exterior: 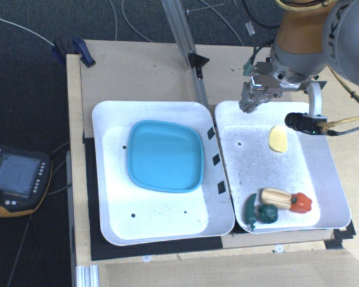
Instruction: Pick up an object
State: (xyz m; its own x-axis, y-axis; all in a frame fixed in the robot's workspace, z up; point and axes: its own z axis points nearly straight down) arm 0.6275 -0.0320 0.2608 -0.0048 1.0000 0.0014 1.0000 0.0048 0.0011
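Note:
In the right bin [257, 160] a pale yellow piece [278, 139] lies near the back. At the front of that bin sit a tan roll-shaped object [275, 197], a red piece [301, 202] touching its right end, and a dark green object [260, 211] at the front left. My gripper [249, 103] hangs over the right bin's back left corner, well left of the yellow piece, with nothing seen between its fingers.
The left bin [107, 178] holds a blue square plate [166, 155]. A metal pole [182, 34] slants across the bench behind the bins. A black part of the wrist [302, 122] juts out over the right bin's back right. A handheld pendant [15, 178] lies off the bench, left.

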